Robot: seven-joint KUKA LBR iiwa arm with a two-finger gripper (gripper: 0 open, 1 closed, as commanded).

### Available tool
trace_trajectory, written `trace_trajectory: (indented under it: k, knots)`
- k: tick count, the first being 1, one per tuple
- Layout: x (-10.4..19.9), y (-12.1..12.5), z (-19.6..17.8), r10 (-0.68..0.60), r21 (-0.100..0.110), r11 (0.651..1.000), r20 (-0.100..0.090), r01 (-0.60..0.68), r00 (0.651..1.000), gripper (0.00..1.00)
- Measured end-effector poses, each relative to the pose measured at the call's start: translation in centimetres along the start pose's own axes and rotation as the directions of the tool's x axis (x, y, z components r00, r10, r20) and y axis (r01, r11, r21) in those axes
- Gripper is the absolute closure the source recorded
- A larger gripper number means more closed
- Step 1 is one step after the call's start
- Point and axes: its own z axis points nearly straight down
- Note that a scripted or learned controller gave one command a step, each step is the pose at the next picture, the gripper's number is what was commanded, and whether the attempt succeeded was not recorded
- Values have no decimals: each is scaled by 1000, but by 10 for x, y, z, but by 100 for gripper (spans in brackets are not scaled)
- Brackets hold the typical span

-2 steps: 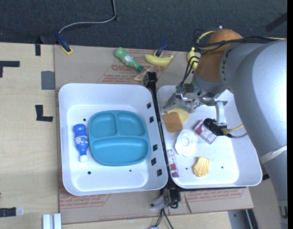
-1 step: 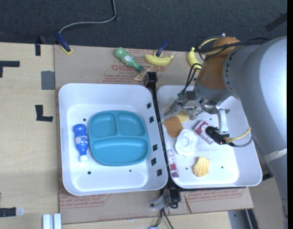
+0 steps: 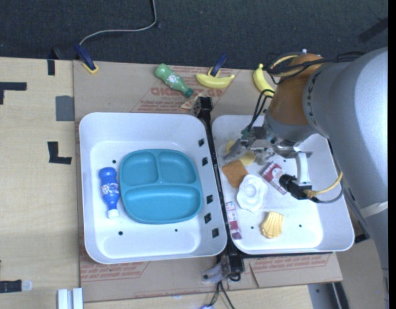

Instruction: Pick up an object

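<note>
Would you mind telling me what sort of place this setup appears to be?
Probably a robotics lab bench for grasping trials: two white bins side by side hold toy items such as a blue divided plate, and a grey arm reaches in.

The two bins (image 3: 94, 172) are showing white. A blue tray (image 3: 160, 185) and a blue bottle (image 3: 108, 190) with a white cap are lying in one. A green bottle (image 3: 174, 80) and a yellow banana (image 3: 214, 80) are lying on brown cardboard (image 3: 114, 85).

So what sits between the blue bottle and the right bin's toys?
In the camera view, the teal divided plate lies right of the blue bottle in the left bin; then come the two bins' adjoining walls.
</note>
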Motion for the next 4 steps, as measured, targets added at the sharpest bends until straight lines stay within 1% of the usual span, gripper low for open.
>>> trace_trajectory:
  k: [1, 2, 3, 4]
  knots:
    - [1, 42, -9, 0, 4, 1000, -1, 0, 1000, 0]
    - [-1, 34, 1, 0, 3, 1000, -1, 0, 1000, 0]
    - [-2, -2, 0, 0, 2, 1000, 0, 0, 1000, 0]
    - [1, 39, 1, 0, 2, 1000, -1, 0, 1000, 0]
